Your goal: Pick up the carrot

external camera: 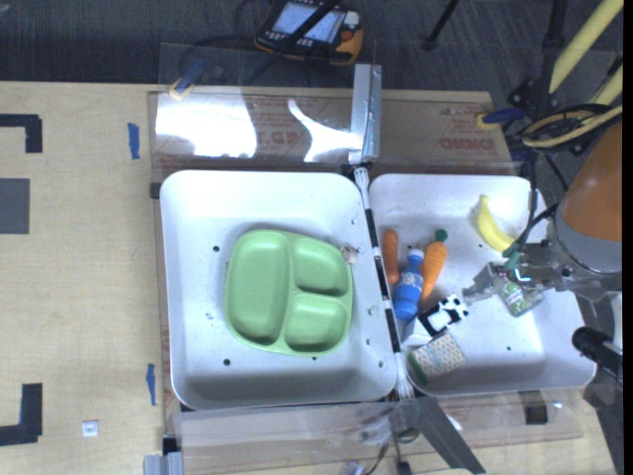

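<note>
Over the right bin (514, 359) I see my arm (593, 216) reaching in from the right edge, its orange band bulking above the grey wrist. At its end the gripper (506, 283) hangs low above the bin's middle — a cluttered metal head with cables, and from this slanted view I cannot tell how wide it stands or whether it has hold of anything.

My target, the carrot (433, 262), lies near the bin's left side, orange with a small green top pointing away from me, tilted slightly. It sits well to the left of the gripper, apart from it. Just left of the carrot lies a thinner orange piece (391, 255), close by the divider between the bins. A blue bottle (408, 290) with a pale cap rests right below the carrot, appearing to touch its lower end. Beside that, toward the gripper, lies a black-and-white toy (444, 315), and nearer me a patterned packet (436, 356) sits by the bin's front corner. A yellow banana (492, 226) lies at the far side of the bin, near the arm.

The left bin (188, 295) holds a green divided plate (289, 290) — three compartments, lying flat at its centre.
</note>
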`<state>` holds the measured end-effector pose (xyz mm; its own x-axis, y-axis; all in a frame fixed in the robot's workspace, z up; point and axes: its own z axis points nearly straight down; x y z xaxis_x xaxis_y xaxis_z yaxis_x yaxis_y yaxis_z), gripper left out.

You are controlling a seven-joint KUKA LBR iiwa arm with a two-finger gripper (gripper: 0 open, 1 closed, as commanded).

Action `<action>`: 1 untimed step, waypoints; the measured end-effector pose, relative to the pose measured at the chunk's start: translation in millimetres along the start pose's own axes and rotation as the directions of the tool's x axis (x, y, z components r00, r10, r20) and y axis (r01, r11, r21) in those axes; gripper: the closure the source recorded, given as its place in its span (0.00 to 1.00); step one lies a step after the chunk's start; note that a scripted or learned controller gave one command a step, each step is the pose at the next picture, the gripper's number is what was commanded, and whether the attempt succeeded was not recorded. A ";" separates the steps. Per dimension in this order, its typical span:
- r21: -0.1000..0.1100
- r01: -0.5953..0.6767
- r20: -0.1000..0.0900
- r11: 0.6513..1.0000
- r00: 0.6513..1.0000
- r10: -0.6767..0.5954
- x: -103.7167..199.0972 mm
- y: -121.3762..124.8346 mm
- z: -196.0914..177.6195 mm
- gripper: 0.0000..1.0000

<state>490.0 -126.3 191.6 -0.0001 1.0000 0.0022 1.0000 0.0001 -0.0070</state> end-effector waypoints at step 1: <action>-0.004 0.159 0.003 0.987 0.987 -0.159 41.8 43.3 9.7 0.00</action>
<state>533.2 -84.4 181.7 -0.1593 0.9872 0.0003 0.9872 0.1593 -0.0022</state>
